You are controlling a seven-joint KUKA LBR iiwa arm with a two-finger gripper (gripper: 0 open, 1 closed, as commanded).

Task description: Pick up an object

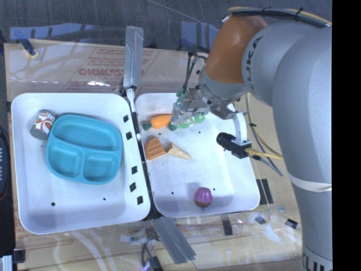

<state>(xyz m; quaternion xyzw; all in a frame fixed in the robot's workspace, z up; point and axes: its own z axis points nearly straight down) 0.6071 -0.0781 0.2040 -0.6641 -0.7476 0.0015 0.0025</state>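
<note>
Camera view: bench (67, 66) bears two white bins (73, 208).

Table (67, 66) under clear plastic sheeting, two shallow white bins side by side directly on it, left bin (28, 208), right bin (242, 199), inner rims touching at centre

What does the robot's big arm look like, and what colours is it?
The arm is fat, round and smooth, mostly light grey, with a shiny orange band near its wrist and dark letters printed beside that band. Thin black and yellowish cables run along its top and down its side. A small black box sticks out near the wrist. At the tip is a small metal gripper with green bits.
</note>
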